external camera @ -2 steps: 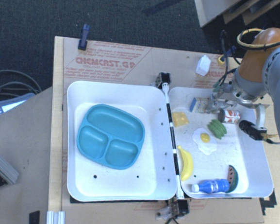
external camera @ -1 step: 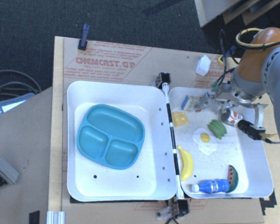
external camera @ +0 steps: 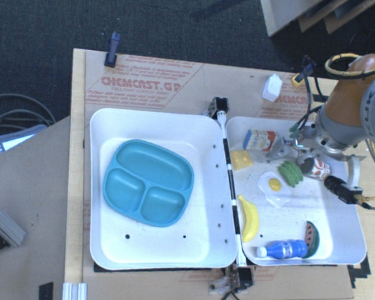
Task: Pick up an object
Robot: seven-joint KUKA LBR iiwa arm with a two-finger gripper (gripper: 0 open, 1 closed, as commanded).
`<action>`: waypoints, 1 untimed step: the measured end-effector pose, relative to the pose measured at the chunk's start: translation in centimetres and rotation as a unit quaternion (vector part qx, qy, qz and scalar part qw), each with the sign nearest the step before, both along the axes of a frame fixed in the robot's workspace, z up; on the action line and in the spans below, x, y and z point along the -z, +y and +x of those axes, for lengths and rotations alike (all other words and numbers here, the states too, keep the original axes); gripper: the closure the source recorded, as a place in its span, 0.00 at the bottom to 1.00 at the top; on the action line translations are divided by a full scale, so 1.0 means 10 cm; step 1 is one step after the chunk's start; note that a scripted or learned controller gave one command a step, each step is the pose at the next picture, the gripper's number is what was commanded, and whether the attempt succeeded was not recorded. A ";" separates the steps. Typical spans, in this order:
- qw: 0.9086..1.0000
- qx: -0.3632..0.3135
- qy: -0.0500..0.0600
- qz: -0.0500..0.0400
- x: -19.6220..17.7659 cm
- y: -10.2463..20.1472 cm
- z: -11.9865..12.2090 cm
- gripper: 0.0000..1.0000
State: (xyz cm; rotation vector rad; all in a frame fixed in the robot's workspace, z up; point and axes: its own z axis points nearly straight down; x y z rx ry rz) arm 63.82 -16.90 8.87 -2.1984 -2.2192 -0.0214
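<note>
1. Arm: I see the grey arm w/ its orange band entering from the right, wrist lowered over the far part of the right bin.

2. Gripper: sits low inside the right bin, just beside the green object and the red-and-white carton. From this view I cannot tell if it is released, clenched or grasping anything; nothing visibly sits in its grip.

3. Right bin contents, far to near:
- Red-and-white carton at far left corner, tilted.
- Yellow block just near of the carton, against the left wall.
- Small red/white item right of the gripper, partly hidden; type unclear.
- Green object in the middle, near side of the gripper.
- Fried-egg toy, white w/ yellow centre, touching or just beside the green object.
- Banana along the left wall, approx. mid-bin.
- Blue bottle w/ white cap, lying on its side at the near wall.
- Watermelon slice just right of the bottle, at its far side.

4. Left bin: holds one blue divided plate, three compartments, lying flat, approx. centred.

5. Bench: cardboard sheet under both bins. White block rests on it, far of the right bin. Black clips join the bins at far and near ends.
</note>
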 end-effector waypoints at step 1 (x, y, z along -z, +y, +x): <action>1.000 0.004 -0.001 -0.011 0.00 -0.17 0.02 0.00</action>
